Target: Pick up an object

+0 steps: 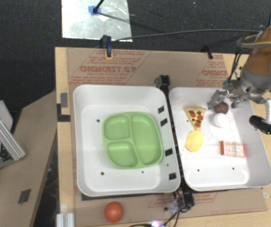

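Jaws (222, 100) low over right bin (256, 174), dark ball (222, 108) right beneath.

Left of jaws: pizza slice (195, 116); lower left, yellow lump (194, 141). Just below: ball, round, no long axis, then white egg (220, 120). Lower right: pink box (232, 149). Reaching in from right, wrist bent down. Jaw state: cannot tell.

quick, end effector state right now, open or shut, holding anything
end effector: cannot be told; it sits low in the right bin, right by the dark round object, above the white egg.
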Controlling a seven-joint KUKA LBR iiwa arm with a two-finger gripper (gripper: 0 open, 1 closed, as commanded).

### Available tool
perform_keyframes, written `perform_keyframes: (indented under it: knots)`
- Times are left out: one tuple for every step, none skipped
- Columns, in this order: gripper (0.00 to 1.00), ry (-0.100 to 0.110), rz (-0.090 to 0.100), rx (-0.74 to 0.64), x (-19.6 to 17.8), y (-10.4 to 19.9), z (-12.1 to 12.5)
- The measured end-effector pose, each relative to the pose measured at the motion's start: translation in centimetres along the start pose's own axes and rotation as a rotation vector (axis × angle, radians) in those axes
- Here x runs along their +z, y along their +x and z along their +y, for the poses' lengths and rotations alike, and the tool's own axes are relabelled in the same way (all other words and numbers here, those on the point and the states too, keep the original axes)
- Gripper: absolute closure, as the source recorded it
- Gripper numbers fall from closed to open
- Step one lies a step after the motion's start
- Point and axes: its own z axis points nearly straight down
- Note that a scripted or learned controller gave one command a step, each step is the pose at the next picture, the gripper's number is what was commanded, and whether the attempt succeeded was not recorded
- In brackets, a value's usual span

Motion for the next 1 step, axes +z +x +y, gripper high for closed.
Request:
perform_keyframes:
  knots:
    - [0.00,-0.003,-0.001,0.000,4.88,-0.01,0.16]
